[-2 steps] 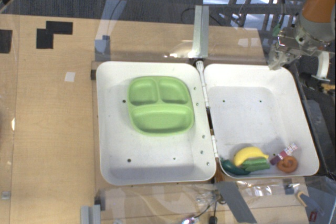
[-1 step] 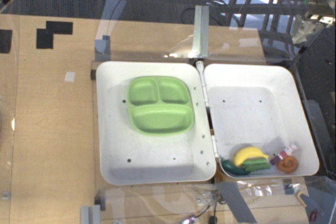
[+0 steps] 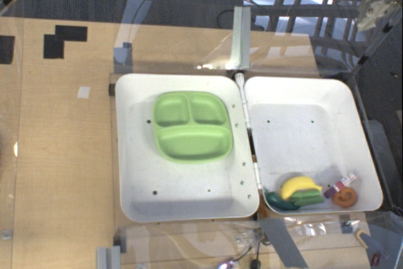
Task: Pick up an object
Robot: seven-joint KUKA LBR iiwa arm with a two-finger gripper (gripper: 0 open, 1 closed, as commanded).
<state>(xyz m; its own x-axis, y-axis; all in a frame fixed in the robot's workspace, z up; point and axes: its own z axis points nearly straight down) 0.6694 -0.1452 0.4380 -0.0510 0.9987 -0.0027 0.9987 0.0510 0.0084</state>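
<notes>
A green divided plate [image 3: 191, 125] lies in the left bin [image 3: 135, 148], near its middle. In the right bin [image 3: 302, 110], several small items crowd the near edge: a yellow banana [image 3: 298, 186], a dark green vegetable [image 3: 293, 200] just under it, an orange-brown ring-shaped item [image 3: 344, 197] and a small purple and white piece [image 3: 346, 181] beside it.
A metal post [image 3: 241, 38] stands behind the seam between the bins. A railing frame [image 3: 308, 19] rises behind the right bin. Black marks [image 3: 63, 40] sit on the wooden bench at far left. Clear panels edge the bench.
</notes>
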